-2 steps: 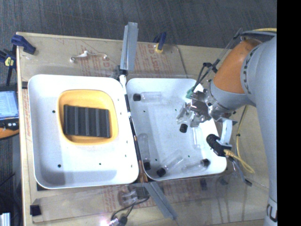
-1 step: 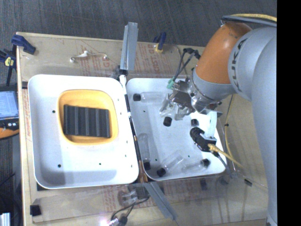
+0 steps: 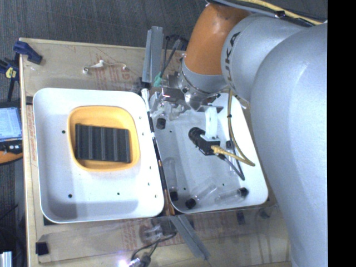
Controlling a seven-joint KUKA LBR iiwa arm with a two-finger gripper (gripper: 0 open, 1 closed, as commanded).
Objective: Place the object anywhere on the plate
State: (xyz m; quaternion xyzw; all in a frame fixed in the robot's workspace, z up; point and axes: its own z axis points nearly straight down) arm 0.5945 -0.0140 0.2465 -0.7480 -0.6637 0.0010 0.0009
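Yellow plate [image 3: 103, 114] in left bin; gripper [image 3: 167, 102] over right bin, well apart, grip state unclear.

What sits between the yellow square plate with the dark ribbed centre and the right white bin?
In the camera view, bare white floor of the left bin, then the two bins' adjoining rims, separate the yellow plate from the right bin.

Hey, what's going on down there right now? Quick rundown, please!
Gripper low at right white bin's top-left corner, grip unclear. Yellow square plate with dark ridged centre sits in left white bin. Clear plastic pieces lie in right bin.
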